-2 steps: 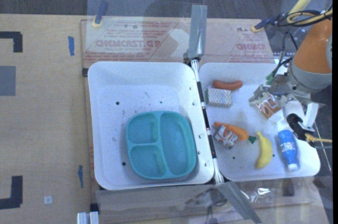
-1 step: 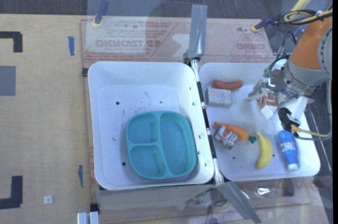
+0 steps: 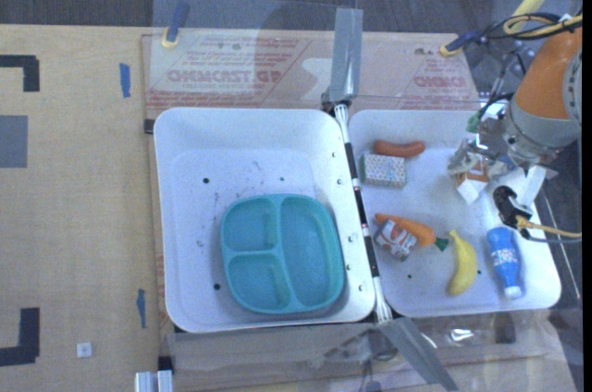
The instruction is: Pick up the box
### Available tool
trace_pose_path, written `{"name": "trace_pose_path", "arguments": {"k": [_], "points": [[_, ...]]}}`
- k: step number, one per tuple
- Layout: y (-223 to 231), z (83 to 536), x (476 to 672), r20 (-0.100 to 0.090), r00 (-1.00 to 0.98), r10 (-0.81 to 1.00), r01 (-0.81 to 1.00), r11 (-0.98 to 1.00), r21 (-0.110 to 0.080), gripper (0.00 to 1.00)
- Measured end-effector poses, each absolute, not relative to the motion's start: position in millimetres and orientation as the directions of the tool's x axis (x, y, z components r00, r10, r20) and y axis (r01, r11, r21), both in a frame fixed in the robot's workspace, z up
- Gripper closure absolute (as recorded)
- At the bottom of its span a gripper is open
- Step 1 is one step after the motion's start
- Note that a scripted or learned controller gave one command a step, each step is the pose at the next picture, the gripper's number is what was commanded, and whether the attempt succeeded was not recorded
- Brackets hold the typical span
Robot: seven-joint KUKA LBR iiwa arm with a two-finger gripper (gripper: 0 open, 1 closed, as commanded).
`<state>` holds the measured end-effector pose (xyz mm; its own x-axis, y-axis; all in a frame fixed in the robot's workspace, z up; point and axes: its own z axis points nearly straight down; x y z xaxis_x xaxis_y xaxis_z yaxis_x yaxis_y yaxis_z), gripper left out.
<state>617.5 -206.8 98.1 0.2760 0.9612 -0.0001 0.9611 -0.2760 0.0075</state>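
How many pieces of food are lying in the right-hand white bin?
3, unless the arm hides more: a reddish-brown sausage near the far wall, an orange carrot in the middle, and a yellow banana toward the near edge.

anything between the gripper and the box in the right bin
No: in the camera view only bare white bin floor separates the gripper from the box. The sausage lies just above that stretch.

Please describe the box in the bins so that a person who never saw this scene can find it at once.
Look at the right bin, the one without the blue plate. The box lies near that bin's left wall, in its far half, just below the sausage. It is the only flat-sided thing there: small, rectangular and pale with a speckled pattern, while its neighbours are rounded.
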Motion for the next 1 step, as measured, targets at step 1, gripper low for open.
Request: {"name": "trace_pose_path", "arguments": {"k": [1], "points": [[-117.8,156.5,630.2,0.0,0.175,0.985,0.985,-0.175,0.002,1.0]]}}
